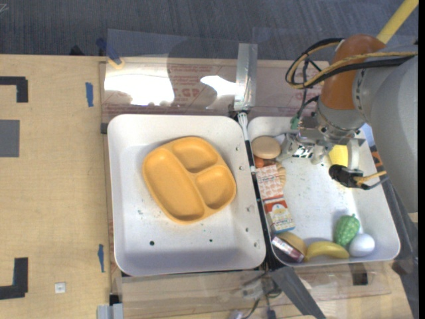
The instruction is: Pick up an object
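My gripper (307, 149) hangs low over the back of the right bin (312, 198), under the orange-banded wrist. Just to its left lies a round tan and brown toy burger (266, 147). On the gripper's right, partly hidden by it, is a yellow object (339, 155). A red and white carton (273, 197) lies along the bin's left wall. At the front of the bin sit a dark can (287, 247), a banana (327, 250), a green fruit (346, 229) and a white egg (362, 244). Nothing shows between the gripper and any object.
The left bin (133, 231) holds a yellow divided plate (189, 178). A raised divider (252, 178) separates the two bins. The arm's grey body fills the right side above the right bin's edge. Bare bin floor lies in the middle of the right bin.
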Robot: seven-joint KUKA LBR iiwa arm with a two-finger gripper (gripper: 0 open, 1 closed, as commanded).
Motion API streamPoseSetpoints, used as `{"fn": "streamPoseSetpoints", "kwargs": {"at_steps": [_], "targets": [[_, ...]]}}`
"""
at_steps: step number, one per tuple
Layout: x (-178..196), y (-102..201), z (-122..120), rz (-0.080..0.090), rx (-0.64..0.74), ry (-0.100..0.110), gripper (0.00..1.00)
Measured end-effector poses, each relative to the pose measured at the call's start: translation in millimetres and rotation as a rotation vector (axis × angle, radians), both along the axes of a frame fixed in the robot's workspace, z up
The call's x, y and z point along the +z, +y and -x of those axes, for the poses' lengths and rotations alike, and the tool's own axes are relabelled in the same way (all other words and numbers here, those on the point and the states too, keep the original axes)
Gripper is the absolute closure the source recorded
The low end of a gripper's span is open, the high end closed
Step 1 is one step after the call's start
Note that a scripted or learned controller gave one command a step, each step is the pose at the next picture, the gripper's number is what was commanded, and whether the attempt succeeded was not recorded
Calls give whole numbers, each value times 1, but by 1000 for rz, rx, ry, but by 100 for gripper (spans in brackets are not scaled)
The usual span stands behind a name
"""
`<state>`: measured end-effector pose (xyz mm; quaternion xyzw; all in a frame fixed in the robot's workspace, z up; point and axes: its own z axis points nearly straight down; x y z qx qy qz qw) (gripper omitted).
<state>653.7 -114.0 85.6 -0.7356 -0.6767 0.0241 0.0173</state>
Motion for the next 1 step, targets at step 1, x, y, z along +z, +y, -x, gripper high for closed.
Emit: {"fn": "streamPoseSetpoints", "kwargs": {"at_steps": [1], "targets": [[9,1,0,0,-1,0,100]]}}
